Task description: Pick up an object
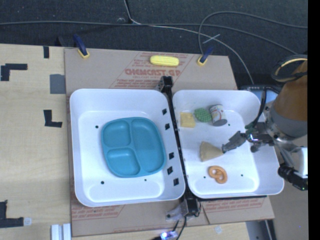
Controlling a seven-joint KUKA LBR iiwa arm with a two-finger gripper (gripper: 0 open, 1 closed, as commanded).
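Camera view is showing me reaching in from the right over the right bin (250,186), my jaws (231,145) hanging low beside the tan wedge (210,151) that is lying near the middle of that bin. Whether my jaws are parted or closed, I cannot tell; they are reading as one dark shape from this angle, and nothing is showing between them.

I am weighing the wedge as my likeliest target, since it is the closest thing. Its sloped faces are worrying me: if I am closing on the thin point, I judge it could squirt out sideways or simply get pushed along the smooth white floor. Coming in at a slant, I could be nudging it rather than straddling it.

The pretzel (217,174) is lying flat nearer the front wall, probably too low to catch cleanly. Farther back, the yellow block (187,120), the green piece (202,114) and the small can (217,114) are crowding together, so a try there could be snagging two things, or rolling the can away.

The blue divided plate (133,146) is sitting in the left bin (82,184), well apart.
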